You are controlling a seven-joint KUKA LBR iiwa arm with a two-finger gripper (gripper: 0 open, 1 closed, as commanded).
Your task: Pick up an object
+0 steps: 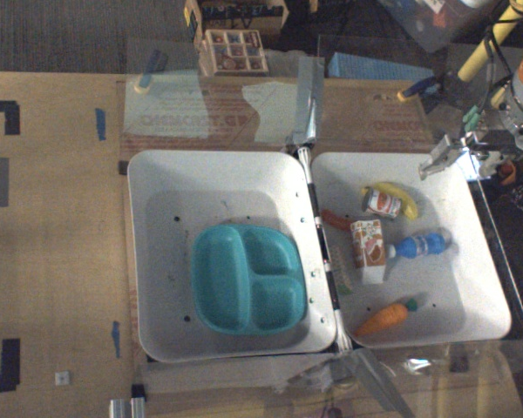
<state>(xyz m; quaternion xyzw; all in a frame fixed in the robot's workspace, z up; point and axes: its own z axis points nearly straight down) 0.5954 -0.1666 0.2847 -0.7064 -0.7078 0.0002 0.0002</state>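
Observation:
The right bin (484, 268) holds several small items. A yellow banana (399, 197) lies at the back with a small can (382, 204) against it. A white and red carton (369, 249) lies in the middle, and a blue bottle (422, 246) lies just right of it. An orange carrot (385, 318) rests near the front. A thin red-brown item (336, 221) lies by the bin's left wall. My gripper (447, 153) hangs over the bin's back right corner, above and right of the banana, with nothing seen in it.
The left bin (157, 198) holds a teal divided plate (246, 279). Clear panels (209, 103) stand behind both bins. Cardboard boxes (234, 24) and clutter sit beyond the bench. Cables and a yellow tube (492, 37) crowd the upper right by the arm.

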